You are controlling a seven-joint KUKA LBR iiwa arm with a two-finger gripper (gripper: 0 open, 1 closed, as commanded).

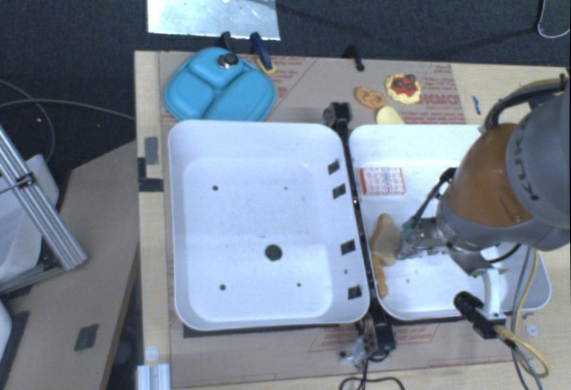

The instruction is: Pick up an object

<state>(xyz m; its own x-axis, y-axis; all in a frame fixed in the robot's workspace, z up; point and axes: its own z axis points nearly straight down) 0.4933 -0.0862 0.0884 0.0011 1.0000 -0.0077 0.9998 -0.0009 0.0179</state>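
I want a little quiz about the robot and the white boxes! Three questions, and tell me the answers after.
1. True or false: the gripper is over the left bin.
2. Which bin holds the red-and-white card: A) left, B) right?
3. Fill in: the blue tray lies ____ the bins.

Key:
1. False: it hangs over the right bin, next to a tan object.
2. B.
3. Outside, on the bench beyond the left bin.

You see red printed lettering on the cardboard sheet [446,92] behind the bins, too blurred to read; the white card [381,180] with red print in the right bin [419,140] is likewise illegible
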